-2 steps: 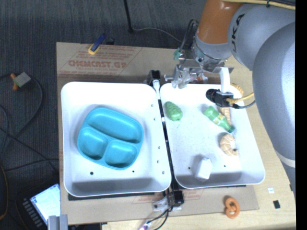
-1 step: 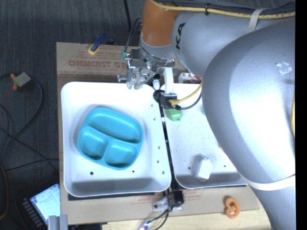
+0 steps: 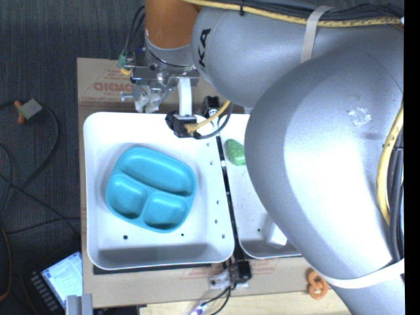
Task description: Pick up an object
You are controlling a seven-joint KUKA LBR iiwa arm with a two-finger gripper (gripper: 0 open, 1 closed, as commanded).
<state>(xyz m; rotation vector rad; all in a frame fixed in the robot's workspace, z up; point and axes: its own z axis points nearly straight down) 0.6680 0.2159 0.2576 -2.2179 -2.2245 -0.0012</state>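
Observation:
A blue divided plate (image 3: 151, 188) with three compartments lies in the middle of the left white bin (image 3: 98, 241). A small green object (image 3: 235, 152) sits in the right bin (image 3: 252, 238) just past the divider, partly hidden under the arm. My gripper (image 3: 148, 100) hangs over the far rim of the left bin, above and behind the plate and apart from it. I see nothing held in it.
The big grey arm covers most of the right bin and the right side of the view. Cardboard (image 3: 98, 84) lies under the bins. A small grey and orange block (image 3: 28, 109) and cables lie on the dark floor at left.

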